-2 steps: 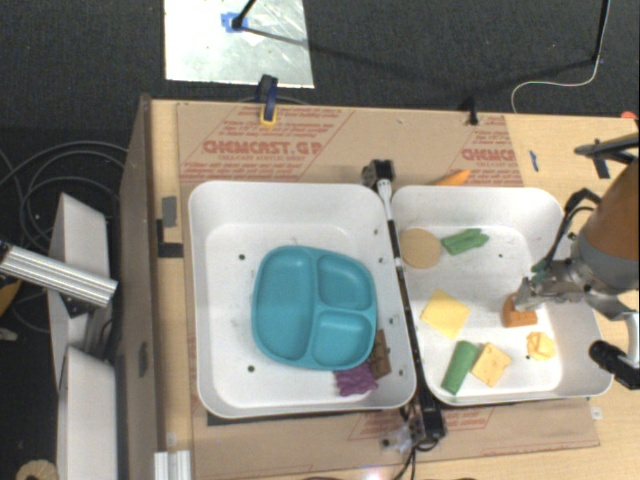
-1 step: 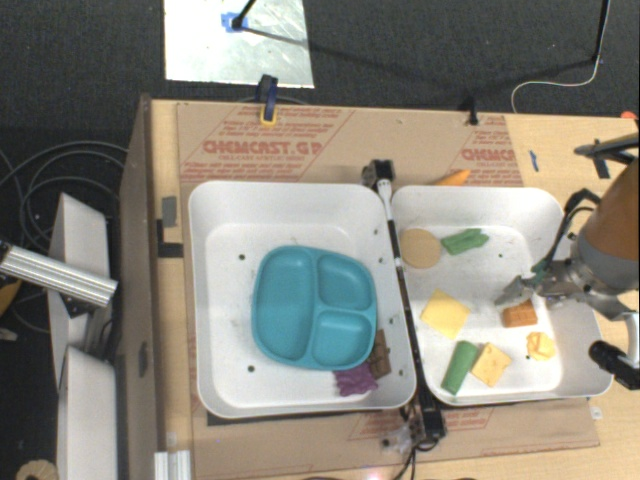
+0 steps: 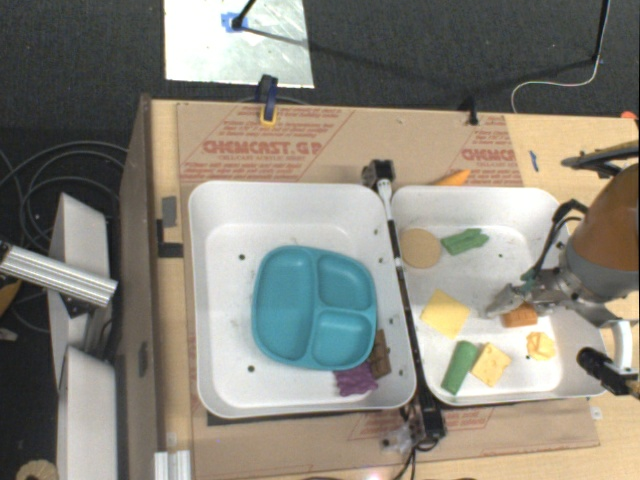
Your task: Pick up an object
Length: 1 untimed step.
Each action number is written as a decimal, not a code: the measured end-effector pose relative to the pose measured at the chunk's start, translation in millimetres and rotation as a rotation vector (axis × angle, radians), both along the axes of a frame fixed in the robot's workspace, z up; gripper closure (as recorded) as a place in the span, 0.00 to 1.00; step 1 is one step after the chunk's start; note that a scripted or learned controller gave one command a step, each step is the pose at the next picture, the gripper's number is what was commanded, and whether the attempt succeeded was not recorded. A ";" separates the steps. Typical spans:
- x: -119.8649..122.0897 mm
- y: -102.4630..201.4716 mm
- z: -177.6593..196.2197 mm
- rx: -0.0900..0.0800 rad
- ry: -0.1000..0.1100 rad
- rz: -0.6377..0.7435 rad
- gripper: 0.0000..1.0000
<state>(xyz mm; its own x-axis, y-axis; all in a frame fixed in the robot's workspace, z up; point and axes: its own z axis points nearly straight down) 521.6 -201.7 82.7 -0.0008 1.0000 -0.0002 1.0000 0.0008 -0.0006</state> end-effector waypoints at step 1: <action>1.5 -0.1 12.4 0.000 -0.004 0.001 1.00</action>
